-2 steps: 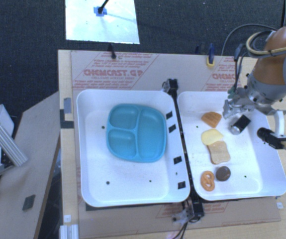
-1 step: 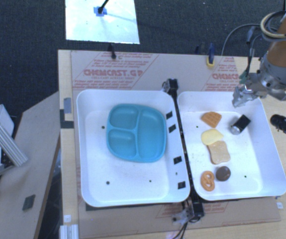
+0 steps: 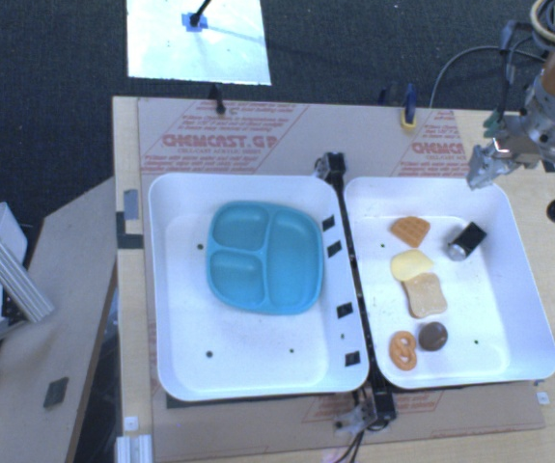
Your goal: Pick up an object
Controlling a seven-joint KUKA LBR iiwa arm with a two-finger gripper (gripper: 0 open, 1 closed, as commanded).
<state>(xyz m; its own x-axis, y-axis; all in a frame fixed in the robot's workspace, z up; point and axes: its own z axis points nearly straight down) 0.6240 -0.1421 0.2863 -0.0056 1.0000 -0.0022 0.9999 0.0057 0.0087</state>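
Lying near gripper (image 3: 482,170), seemingly apart, black block (image 3: 466,240)

Two white bins (image 3: 190,379); one blue plate (image 3: 263,257); six small items (image 3: 425,294).

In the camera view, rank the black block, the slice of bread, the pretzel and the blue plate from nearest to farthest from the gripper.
From the gripper, above the right bin's far rim:
1. black block, right bin, far side.
2. slice of bread, right bin, middle.
3. pretzel, right bin, near-left corner.
4. blue plate, left bin.
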